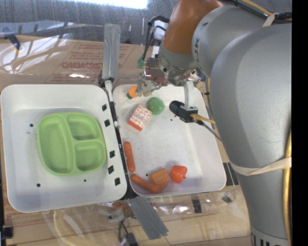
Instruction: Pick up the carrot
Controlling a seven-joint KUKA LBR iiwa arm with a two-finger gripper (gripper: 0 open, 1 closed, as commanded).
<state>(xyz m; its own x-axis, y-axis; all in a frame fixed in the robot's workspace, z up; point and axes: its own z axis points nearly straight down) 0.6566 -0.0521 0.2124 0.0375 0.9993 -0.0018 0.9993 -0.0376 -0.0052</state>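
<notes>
A small orange piece, seemingly the carrot (132,92), lies in the far left corner of the right bin (205,152). Part of it is hidden by the gripper. My gripper (143,86) hangs low over that corner, its tip right beside the orange piece on its right. Whether it touches or holds the piece cannot be made out. The grey arm with its orange band comes in from the upper right and covers the bin's far right side.
In the right bin lie a green ball (155,105), a white and orange box (139,118), an orange stick (129,156) along the left wall, a reddish sausage (143,183), a tan piece (160,178) and a red-orange fruit (178,173). The left bin (15,137) holds a green divided tray (72,142).
</notes>
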